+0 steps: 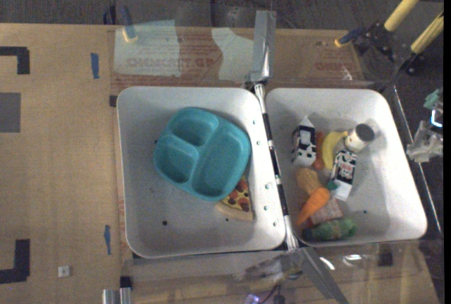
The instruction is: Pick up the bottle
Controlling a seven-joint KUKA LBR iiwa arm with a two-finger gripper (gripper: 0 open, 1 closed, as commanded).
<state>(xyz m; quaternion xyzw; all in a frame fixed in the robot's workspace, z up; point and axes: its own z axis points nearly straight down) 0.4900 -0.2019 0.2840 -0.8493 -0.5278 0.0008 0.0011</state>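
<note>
Toward three o'clock on the bench, the right shallow white bin (394,175) holds a cluster of toy food along its nine o'clock side. The white plastic bottle with black cow patches (344,167) lies tilted in the middle of that bin, its round pale cap pointing toward one o'clock and its base toward seven o'clock. A yellow plastic banana (330,148) lies touching its nine o'clock side. Farther toward nine o'clock stands a smaller cow-patterned white carton (304,143). Below the banana, a tan bread-like piece (307,179) sits beside an orange toy carrot (313,204), which slants toward seven o'clock just beside the bottle's base. A green leafy toy (332,229) lies at the six o'clock end of the cluster.

Past the bin's three o'clock rim, at the edge of the view, is a pale grey piece of mechanism that appears to be the gripper (425,139). It is well apart from the bottle and outside the bin. It is cut off and blurred, so I cannot tell whether it is open or closed. Nothing can be seen in its grasp.

Across the divider, the left shallow white bin (141,211) carries a teal plastic divided plate (203,152). A toy pizza slice (238,204) pokes out from under the plate's five o'clock edge.
</note>
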